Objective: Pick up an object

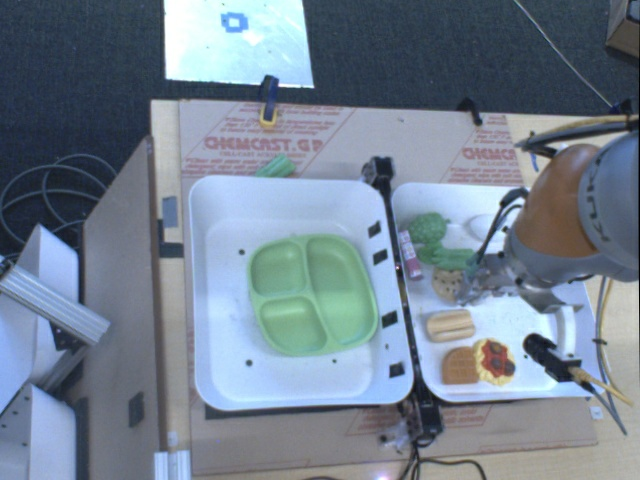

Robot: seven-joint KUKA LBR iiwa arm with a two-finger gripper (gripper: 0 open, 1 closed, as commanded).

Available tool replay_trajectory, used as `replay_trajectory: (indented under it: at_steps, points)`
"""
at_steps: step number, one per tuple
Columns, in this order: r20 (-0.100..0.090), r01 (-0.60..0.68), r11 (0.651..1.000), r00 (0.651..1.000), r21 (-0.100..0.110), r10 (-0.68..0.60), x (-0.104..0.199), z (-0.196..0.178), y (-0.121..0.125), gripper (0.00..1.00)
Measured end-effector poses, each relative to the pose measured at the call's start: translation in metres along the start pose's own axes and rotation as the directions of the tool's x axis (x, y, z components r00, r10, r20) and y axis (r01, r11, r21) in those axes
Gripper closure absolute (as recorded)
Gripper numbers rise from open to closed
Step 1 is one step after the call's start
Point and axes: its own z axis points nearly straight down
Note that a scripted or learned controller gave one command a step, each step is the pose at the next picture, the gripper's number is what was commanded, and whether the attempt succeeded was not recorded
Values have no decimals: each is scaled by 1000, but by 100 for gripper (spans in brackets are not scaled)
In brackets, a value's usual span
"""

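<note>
The right bin [545, 386] holds several toy foods. A green broccoli [428, 229] lies at its far left, with a green leafy piece [452, 258] just below it. A chip cookie [445, 284] sits under that, then a tan bun [449, 324], a brown round biscuit [460, 365] and a small pizza [495, 360]. A pink bar [409, 253] lies along the bin's left wall. My gripper [478, 282] is low in this bin, right beside the cookie and the leafy piece; its tips are hidden among metal parts.
The left bin [215, 268] carries a green divided plate [310, 294]. A black divider [392, 268] with clips runs between the bins. My arm's orange band [555, 208] covers the right bin's far right part.
</note>
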Motion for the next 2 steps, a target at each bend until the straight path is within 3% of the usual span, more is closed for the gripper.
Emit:
replay_trajectory:
  at_steps: [1,2]
  points:
    - [0,0,1000,1000,0,0,0,0,0,0]
    - [1,6,1000,1000,-6,-6,-4,10,85,0]
